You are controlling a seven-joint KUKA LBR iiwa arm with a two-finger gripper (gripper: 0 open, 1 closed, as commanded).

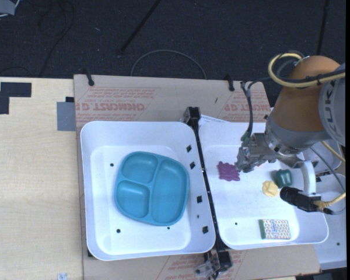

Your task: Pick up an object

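Two shallow white bins sit side by side on the bench, meeting at a black divider down the middle. The left bin (pixel 96 156) holds one thing: a blue plate (pixel 151 187) with three compartments, lying flat near the bin's centre and slightly toward its right wall.

The right bin (pixel 245 238) holds four loose things. One purple object (pixel 228 171), small and lumpy, lies in the left half of the bin, about midway between its far and near edges. One small yellow object (pixel 270 188) sits toward the right side. One teal object (pixel 282 176) rests just beyond the yellow one, near it and partly behind the arm's cabling. One flat patterned box (pixel 275 228), with a green end, lies by the bin's near edge toward the right corner.

The gripper (pixel 245 163) hangs low over the right bin, just beside the purple object's right edge; whether they touch cannot be told. How its jaws stand cannot be told from this slant, and nothing is visibly between them.
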